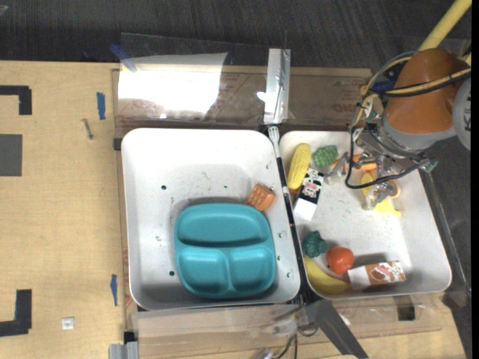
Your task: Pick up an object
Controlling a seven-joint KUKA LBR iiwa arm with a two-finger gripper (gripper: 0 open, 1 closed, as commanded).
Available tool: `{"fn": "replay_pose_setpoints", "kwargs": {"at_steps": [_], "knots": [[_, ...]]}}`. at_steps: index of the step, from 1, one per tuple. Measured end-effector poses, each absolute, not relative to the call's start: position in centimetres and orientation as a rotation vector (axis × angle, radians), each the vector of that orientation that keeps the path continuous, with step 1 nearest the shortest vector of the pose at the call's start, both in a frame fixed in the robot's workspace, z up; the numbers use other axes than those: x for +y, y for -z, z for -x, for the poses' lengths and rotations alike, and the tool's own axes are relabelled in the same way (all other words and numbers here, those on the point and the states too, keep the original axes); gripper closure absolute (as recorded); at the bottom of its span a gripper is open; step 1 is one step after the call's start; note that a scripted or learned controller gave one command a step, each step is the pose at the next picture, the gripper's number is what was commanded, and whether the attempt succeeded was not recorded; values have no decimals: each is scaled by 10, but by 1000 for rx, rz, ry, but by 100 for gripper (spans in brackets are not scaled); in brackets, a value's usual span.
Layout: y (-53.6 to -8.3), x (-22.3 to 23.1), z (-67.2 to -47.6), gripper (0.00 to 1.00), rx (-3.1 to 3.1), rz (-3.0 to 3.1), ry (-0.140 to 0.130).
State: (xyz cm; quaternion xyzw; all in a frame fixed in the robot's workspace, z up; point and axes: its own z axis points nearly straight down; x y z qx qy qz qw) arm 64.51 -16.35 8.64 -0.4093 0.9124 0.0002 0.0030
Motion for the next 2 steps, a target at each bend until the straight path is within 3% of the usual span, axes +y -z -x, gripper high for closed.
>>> {"fn": "replay_pose_setpoints", "kwargs": {"at_steps": [1, 2], "knots": [[-101, -164, -648, 100, 2852, 1275, 9], [-100, -162, -648, 0, 2852, 1276, 5]]}}
